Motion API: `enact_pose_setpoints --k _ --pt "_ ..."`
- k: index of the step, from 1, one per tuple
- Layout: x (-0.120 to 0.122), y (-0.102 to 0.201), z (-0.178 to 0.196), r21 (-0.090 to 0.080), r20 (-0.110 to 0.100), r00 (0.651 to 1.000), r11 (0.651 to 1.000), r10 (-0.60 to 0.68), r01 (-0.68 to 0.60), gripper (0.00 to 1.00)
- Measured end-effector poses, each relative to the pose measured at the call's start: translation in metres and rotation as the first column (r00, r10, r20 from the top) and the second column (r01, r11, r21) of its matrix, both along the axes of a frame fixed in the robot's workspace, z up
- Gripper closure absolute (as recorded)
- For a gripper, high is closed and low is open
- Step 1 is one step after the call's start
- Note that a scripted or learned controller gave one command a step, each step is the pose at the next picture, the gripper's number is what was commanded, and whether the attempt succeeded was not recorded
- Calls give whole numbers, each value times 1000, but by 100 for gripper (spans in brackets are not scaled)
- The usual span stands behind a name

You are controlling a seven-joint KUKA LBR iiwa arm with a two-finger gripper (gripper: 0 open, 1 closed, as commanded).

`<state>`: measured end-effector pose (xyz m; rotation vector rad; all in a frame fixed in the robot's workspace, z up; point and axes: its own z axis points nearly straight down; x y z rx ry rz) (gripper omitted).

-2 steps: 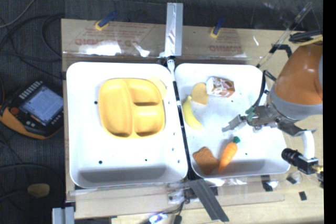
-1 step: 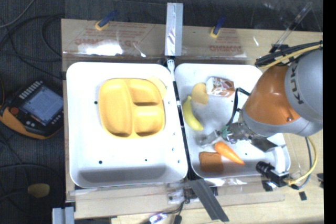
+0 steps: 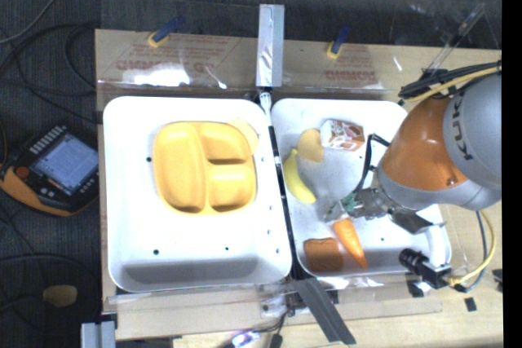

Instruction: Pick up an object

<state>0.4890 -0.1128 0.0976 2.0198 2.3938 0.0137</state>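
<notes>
Hand (image 3: 352,206) sits low in the right bin (image 3: 424,236), under the arm's orange band; grip state cannot be told. Carrot (image 3: 350,240) lies just below the hand, tip toward it, contact unclear. Brown piece (image 3: 323,254) lies beside the carrot. Banana (image 3: 298,178) lies left of the hand.

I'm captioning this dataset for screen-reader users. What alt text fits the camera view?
A grey and orange robot arm reaches from the right into the right bin, which holds a carrot, a banana and other toy food. The left bin holds a yellow divided tray.
</notes>
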Motion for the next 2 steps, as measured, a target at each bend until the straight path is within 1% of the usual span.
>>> enact_pose_setpoints --k 1,2 --pt "13 52 139 -2 -16 997 997 -71 71 100" --pt "-5 97 135 0 -17 986 986 166 -166 100"
